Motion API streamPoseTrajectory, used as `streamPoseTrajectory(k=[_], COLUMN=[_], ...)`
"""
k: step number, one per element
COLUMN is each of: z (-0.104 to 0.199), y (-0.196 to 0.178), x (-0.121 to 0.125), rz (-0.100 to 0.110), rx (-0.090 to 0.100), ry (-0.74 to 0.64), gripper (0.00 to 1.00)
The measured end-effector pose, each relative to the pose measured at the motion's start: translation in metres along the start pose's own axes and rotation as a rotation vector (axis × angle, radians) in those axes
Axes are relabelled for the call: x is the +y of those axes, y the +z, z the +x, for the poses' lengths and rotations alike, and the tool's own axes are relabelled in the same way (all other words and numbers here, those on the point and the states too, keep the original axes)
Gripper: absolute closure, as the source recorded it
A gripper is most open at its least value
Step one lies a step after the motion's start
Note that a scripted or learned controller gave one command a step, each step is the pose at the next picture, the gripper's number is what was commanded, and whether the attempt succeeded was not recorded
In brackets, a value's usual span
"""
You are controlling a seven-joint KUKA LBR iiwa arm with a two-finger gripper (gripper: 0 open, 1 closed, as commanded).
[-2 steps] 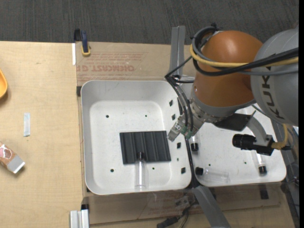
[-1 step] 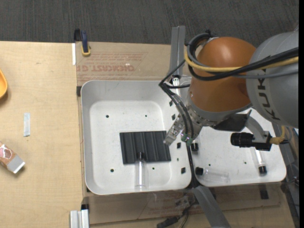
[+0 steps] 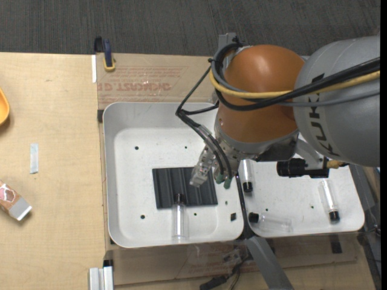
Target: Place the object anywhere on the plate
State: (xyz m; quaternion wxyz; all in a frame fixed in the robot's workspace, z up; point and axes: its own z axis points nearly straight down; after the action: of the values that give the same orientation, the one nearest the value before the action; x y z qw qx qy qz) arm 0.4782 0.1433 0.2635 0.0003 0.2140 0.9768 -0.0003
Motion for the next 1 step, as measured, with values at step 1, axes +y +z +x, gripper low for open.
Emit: streamPoseTrajectory(k=[1], z=[-0.0009], y=[-0.0030], x=[-0.0010], rz=[-0.001], rx=[-0.001], ry=[-0.377], gripper=[1.00])
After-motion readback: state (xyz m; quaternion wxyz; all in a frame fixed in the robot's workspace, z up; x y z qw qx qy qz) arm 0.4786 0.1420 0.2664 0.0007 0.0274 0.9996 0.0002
